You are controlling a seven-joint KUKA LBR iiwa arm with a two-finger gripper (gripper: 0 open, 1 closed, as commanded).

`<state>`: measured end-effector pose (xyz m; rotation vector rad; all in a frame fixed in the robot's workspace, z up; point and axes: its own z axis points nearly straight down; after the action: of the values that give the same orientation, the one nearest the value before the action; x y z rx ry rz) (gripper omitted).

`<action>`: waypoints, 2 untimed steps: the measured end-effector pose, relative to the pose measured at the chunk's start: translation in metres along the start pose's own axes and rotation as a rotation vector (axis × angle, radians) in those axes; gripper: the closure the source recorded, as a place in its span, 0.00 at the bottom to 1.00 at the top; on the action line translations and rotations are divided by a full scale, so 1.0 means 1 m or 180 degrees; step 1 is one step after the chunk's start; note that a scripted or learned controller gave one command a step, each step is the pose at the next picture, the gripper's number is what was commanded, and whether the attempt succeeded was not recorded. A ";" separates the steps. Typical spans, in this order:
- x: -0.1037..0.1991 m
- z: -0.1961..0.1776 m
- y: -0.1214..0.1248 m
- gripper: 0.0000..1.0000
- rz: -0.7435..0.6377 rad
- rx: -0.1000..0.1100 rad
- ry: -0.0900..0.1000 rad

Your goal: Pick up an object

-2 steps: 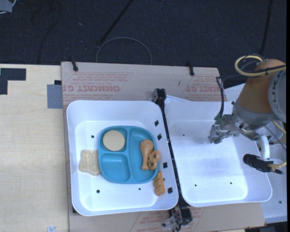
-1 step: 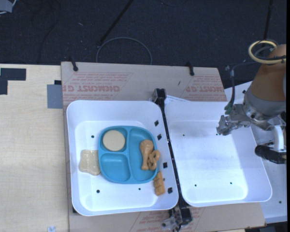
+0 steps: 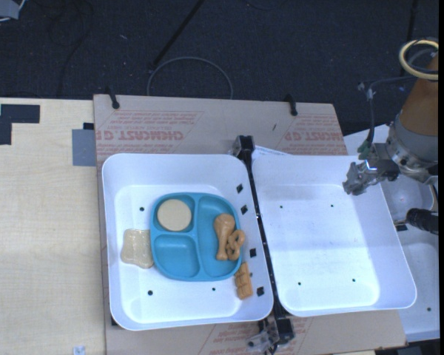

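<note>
While a small tan ridged piece lies nearest in the left white bin, the blue three-compartment plastic tray beside it holds a round beige disc and a knobbly tan pretzel-like piece. A pale flat slice touches the tray's left edge. Farther right, the gripper hovers over the right white bin; whether its fingers are apart, I cannot tell.

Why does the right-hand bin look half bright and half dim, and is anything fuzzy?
Camera view: a soft shadow band crosses the right bin, its lower floor brighter; the tool at the upper right rim looks slightly blurred; the blue tray in the left bin is evenly lit, without glare.
</note>
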<state>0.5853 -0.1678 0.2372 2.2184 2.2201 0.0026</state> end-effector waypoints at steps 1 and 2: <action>0.057 -0.006 0.007 1.00 -0.0015 0.0013 0.0010; 0.114 0.006 0.003 1.00 -0.0012 0.0025 0.0013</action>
<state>0.5882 -0.0539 0.2309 2.2200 2.2301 -0.0016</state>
